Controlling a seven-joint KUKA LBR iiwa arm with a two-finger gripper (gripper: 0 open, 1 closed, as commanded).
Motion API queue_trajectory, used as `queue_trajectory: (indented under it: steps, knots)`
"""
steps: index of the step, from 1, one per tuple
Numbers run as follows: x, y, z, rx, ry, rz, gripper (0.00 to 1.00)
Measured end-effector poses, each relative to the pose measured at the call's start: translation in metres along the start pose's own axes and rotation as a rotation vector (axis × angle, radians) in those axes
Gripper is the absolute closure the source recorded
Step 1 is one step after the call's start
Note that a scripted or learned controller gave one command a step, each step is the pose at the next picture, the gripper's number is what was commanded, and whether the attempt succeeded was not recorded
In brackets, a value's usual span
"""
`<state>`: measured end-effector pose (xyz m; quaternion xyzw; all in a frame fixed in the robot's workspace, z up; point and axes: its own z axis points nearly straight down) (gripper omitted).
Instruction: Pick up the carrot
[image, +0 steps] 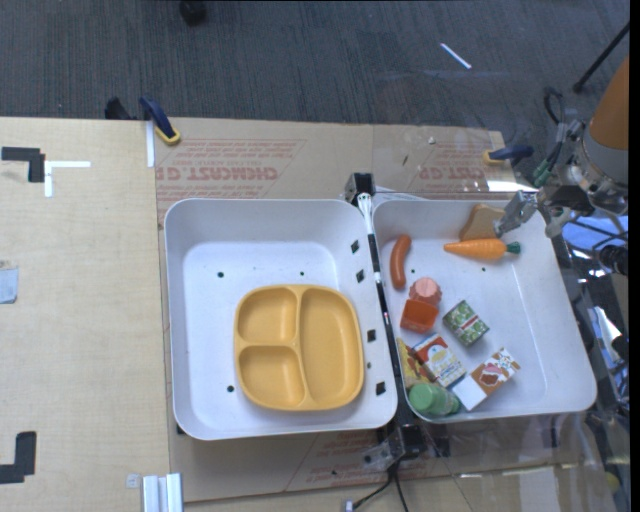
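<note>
Brown cardboard (230, 170) under the two bins carries red mirrored lettering, too reversed and faint to read surely. Nearest in the right bin (560, 330) lie small printed cartons (466, 323) — their labels too small to read — with a yellow divided plate (298, 347) in the left bin (190, 300). Farther back the carrot (478, 249) lies near the far wall, and the gripper (520, 212) hangs just above its green end — its fingers spread, pinching nothing.

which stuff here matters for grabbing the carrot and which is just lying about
Job: orange toy carrot with green tip; two-finger gripper beside it.

Lying about: yellow three-compartment plastic plate; red toy sausage; small green toy carton.
</note>
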<state>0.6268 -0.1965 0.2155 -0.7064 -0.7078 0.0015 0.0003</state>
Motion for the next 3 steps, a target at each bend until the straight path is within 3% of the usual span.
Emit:
queue_trajectory:
  steps: [1, 2, 3]
  knots:
    - [-0.019, 0.007, 0.123, -0.003, 0.001, -0.318, 0.00]
    - [-0.020, 0.008, 0.112, -0.007, -0.003, -0.318, 1.00]
    - [0.024, -0.003, 0.011, -0.002, -0.001, 0.024, 1.00]
